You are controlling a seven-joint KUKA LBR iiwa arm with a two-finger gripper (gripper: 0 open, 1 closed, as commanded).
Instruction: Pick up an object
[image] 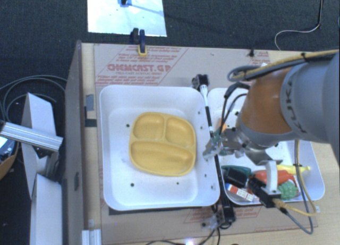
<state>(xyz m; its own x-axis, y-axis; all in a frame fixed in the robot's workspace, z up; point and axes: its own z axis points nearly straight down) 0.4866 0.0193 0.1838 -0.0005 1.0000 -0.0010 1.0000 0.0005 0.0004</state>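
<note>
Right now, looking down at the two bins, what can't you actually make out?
- Gripper: small and blurred at the bin divider; finger state unreadable.
- Right bin: mostly covered by the arm.
- Small objects in the right bin's near corner: overlapping, partly under the wrist, hard to identify.
- Yellow divided plate in the left bin: fully visible.

Left bin [114,148]: yellow three-compartment tray [162,143] sits mid-floor, bare white floor all round it, widest along the near and left sides. Access from above unobstructed there.

Right bin [317,183]: arm [289,106] overhangs most of it, wrist low near the dividing rims [212,132]. Near end crowded: dark green object [237,175], orange piece [279,176], green piece [288,189], yellow piece [297,169], packed close together. Cables [297,212] trail over the near rim. Little bare floor visible.
</note>
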